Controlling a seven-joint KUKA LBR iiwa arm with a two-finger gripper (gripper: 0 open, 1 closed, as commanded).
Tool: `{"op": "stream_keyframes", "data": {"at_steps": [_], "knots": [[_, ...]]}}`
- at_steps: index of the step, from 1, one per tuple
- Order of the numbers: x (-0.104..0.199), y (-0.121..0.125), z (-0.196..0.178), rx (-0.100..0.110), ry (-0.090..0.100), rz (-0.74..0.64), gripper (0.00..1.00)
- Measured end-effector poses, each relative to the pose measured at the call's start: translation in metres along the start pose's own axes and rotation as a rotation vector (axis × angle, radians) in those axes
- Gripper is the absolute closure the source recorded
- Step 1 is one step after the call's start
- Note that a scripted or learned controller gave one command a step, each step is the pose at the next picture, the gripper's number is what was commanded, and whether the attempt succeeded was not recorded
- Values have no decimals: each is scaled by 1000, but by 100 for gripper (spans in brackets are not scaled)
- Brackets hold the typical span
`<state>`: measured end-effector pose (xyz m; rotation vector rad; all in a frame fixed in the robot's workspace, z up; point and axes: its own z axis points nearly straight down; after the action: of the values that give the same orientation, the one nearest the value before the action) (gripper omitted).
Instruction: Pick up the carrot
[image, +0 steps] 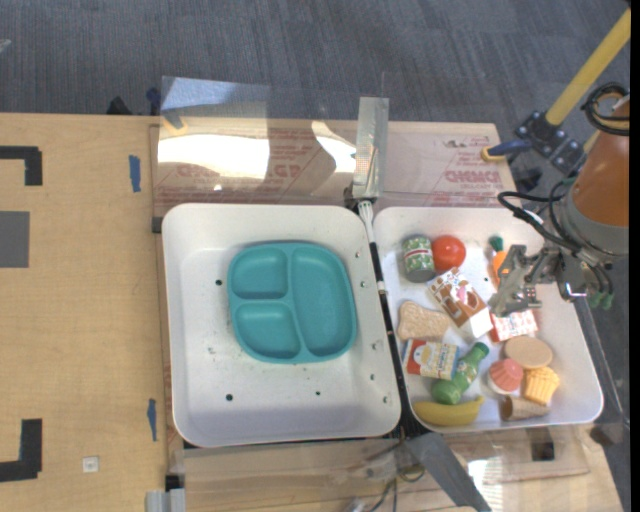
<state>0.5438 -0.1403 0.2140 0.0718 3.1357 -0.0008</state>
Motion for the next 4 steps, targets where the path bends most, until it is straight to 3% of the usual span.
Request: {"op": "stream_keyframes", "data": {"at_steps": [1,2,3,4], "knots": [[15,-42,-171,6,-14,-133,100],[-1,-84,-149,2,-4,-266,100],[22,-80,-78,-2,1,-533,100],[19,-80,-91,4,-9,-531,100]]}}
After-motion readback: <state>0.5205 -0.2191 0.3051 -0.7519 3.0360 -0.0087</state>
